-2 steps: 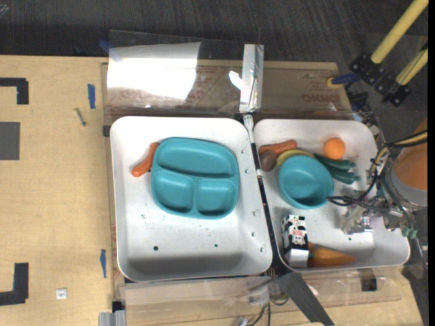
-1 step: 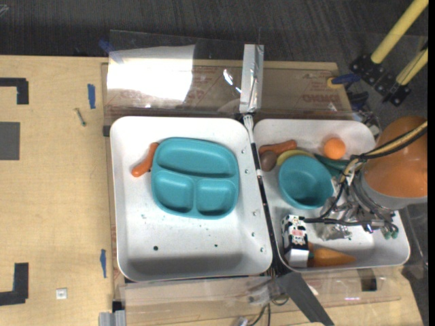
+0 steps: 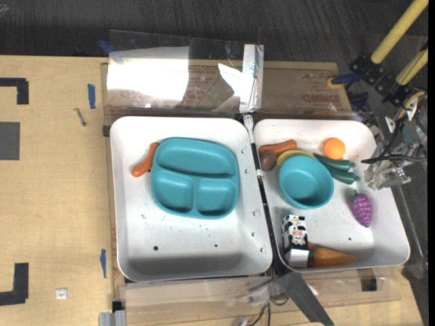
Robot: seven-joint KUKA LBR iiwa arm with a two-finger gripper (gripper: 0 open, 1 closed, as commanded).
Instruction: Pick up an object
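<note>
- In the camera view, two white bins are seen side by side: the left bin (image 3: 129, 250) and the right bin (image 3: 387, 243).
- A blue plate (image 3: 194, 176) with three parts is laid in the left bin. An orange stick-shaped toy (image 3: 143, 162) is tucked at the plate's left edge.
- A blue bowl (image 3: 306, 180) is set in the far half of the right bin. An orange ball (image 3: 334, 148), a brown sausage toy (image 3: 275, 149) and a green toy (image 3: 342, 169) are placed close around it.
- A small black-and-white box (image 3: 295, 231) and a toy carrot (image 3: 331, 256) are found at the near side of the right bin.
- The gripper (image 3: 387, 175) is seen at the right rim of the right bin. It cannot be told whether it is open or closed. Nothing is seen held by it.
- The step in hand is judged to be the reach. No toy has been picked up yet.
- The purple grapes (image 3: 361, 209) are taken as the likely pick, since they lie nearest the gripper, just near and left of it, with bare floor around them.
- The grapes' long side is pointed from far to near, tipped a little to the right at the near end.
- For the next move, the gripper would need to be brought over the grapes, turned across their short side, and lowered.
</note>
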